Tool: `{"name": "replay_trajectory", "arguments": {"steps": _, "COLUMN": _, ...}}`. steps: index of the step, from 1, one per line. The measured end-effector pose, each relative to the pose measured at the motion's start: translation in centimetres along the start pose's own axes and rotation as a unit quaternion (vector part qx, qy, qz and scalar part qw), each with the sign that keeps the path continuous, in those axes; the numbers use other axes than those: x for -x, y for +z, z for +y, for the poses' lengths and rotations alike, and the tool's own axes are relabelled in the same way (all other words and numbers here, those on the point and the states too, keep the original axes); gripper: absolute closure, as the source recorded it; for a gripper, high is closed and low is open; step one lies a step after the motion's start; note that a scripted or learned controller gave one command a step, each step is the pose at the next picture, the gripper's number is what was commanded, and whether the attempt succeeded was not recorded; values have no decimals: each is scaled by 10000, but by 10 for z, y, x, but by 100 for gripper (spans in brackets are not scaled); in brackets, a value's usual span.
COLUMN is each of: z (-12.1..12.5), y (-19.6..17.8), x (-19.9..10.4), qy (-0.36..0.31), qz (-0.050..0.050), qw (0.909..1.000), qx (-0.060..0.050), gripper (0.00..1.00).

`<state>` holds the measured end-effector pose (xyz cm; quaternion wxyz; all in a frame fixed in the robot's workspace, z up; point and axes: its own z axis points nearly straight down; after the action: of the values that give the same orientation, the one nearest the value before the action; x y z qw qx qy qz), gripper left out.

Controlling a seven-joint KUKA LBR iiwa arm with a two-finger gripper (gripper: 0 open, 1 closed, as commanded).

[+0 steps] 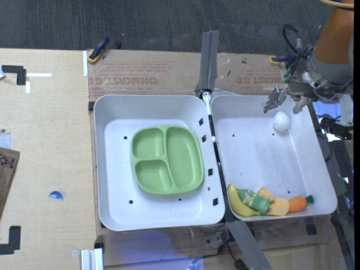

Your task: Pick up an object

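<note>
My gripper hangs over the far right corner of the right bin, its fingers spread open with nothing between them. Just below it a small white ball rests on the bin floor, apart from the fingertips. Along the bin's near wall lies a cluster of toy food: a yellow banana, a green piece, a pale orange piece and a carrot.
A green three-compartment plate lies in the left bin. A grey divider post stands between the bins at the back. The wooden bench at left bears a small blue item.
</note>
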<state>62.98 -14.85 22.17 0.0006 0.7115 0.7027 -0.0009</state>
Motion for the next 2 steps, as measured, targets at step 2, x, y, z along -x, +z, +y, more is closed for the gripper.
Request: {"name": "replay_trajectory", "arguments": {"steps": 2, "z": -75, "y": 131, "x": 18, "qy": 194, "qz": 6, "qw": 9998, "qx": -10, "gripper": 0}}
